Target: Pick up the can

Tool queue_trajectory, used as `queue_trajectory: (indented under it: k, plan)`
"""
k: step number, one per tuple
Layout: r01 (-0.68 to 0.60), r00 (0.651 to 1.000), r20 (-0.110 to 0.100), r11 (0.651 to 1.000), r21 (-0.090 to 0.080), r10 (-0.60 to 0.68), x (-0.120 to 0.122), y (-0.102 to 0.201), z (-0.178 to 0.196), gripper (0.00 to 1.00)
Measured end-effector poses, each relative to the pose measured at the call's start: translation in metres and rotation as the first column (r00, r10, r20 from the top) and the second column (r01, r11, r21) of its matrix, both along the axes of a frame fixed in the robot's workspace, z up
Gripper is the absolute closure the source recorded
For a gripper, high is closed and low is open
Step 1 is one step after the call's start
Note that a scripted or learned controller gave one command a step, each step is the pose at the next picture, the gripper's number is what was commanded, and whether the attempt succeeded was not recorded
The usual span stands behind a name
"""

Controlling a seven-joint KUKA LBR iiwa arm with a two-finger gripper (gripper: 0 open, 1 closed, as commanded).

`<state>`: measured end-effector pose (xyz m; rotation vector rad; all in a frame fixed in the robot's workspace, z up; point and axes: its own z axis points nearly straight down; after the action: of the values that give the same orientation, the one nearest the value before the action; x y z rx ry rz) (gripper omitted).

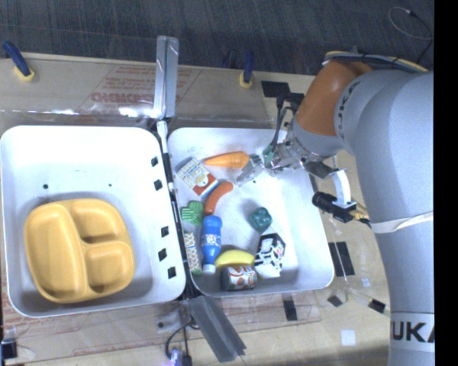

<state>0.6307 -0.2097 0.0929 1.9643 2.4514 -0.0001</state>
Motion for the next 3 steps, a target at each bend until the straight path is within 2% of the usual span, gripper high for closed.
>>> queue_trajectory:
  k: [1,2,3]
  plan:
    - [-0.101,0.995,-0.002,0.995,0.001,0.101,-0.046,0.001,-0.001,0.0]
    - [0.027,1.0,0.0,1.0,0.0,-0.027,-0.01,0.0,0.0,0.0]
    - [0.008,1.0,-0.002,1.0,0.001,-0.008,-0.036,0.001,-0.001,0.0]
